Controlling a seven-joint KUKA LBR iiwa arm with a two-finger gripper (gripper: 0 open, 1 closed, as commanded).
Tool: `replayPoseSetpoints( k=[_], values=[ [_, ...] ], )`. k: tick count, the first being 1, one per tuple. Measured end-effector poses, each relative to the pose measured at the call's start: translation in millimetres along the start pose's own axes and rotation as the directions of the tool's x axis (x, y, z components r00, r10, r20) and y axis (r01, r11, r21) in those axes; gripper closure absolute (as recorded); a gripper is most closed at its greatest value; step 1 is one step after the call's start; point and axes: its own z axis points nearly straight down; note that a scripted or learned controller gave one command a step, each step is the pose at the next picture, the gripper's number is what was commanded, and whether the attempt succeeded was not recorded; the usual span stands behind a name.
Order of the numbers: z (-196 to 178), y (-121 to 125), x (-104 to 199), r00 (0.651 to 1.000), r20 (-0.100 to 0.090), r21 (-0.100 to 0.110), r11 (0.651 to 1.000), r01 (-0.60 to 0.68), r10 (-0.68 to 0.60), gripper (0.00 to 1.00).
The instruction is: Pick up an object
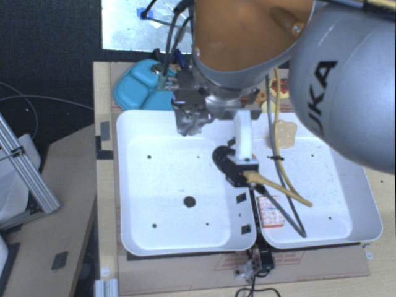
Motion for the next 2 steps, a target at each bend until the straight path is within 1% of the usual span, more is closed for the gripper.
replayPoseSetpoints(
  k=[1, 2],
  values=[
    [314.1, 15.0, -0.8, 1.0, 0.003, 0.005, 1.0, -0.007, 0.007, 1.0],
    [346.5, 58.4, -10.7, 1.0, -0.002, -0.007, 1.0, -0.008, 0.008, 1.0]
  ],
)
